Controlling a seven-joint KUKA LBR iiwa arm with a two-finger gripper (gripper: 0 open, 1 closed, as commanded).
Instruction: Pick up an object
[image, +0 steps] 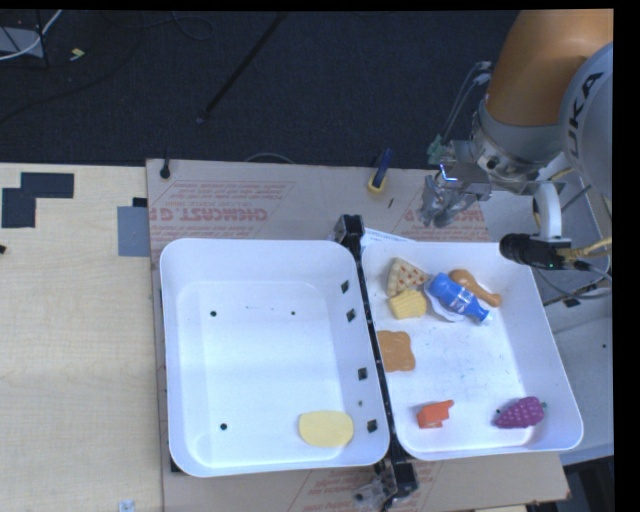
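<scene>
The gripper (441, 208) hangs above the back rim of the right bin (550, 345), over bare cardboard (300, 200), touching nothing. It is too small and cluttered to tell whether it is parted or closed; nothing shows in it.

Nearest inside the rim lies a cluster: waffle (405, 273), cheese wedge (408, 304), blue bottle (458, 298) lying across a tan piece (477, 285). Farther forward are a toast slice (396, 351), an orange piece (435, 413) and purple grapes (520, 411); a yellow disc (325, 428) sits in the left bin (190, 340).

The bottle looks the likeliest pick: probably light, stiff plastic, smooth and prone to roll. Best gripped across its body's narrow width.
</scene>
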